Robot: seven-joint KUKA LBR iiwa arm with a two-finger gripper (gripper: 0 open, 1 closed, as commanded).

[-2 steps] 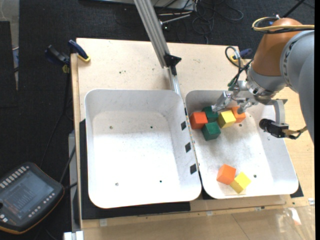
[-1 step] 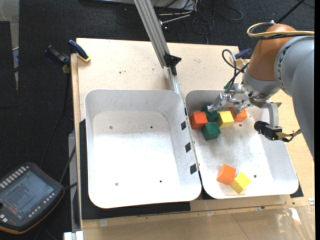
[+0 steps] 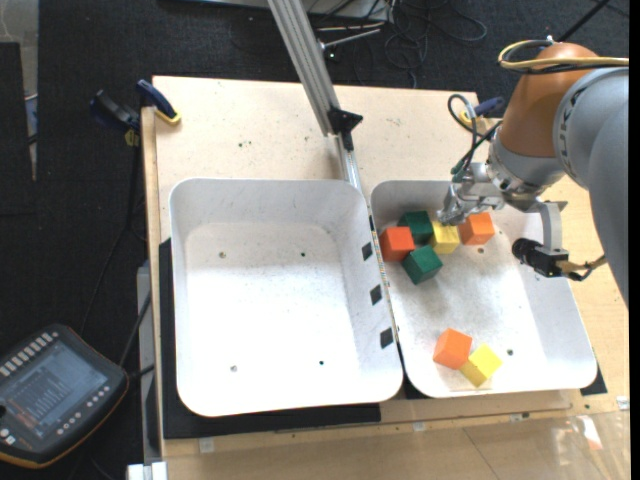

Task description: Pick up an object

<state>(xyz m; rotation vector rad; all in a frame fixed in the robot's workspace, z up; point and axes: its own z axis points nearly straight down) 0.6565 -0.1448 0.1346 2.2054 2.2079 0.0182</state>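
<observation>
In the right bin (image 3: 540, 318) a cluster of blocks lies near the far wall: an orange block (image 3: 397, 241), a dark green block (image 3: 417, 226), a second green block (image 3: 423, 263), a yellow block (image 3: 446, 235) and an orange block (image 3: 478, 228). Nearer the front sit another orange block (image 3: 452, 348) and a yellow block (image 3: 481, 364), touching. My gripper (image 3: 458, 209) hangs low over the far cluster, right above the yellow block and beside the orange one. Nothing shows between its fingers.
The left bin (image 3: 200, 268) stands beside the right one, sharing a middle wall. A slanted metal rail (image 3: 305, 53) runs from the top down to the bins' far edge. A pendant (image 3: 45, 393) lies off the bench at lower left.
</observation>
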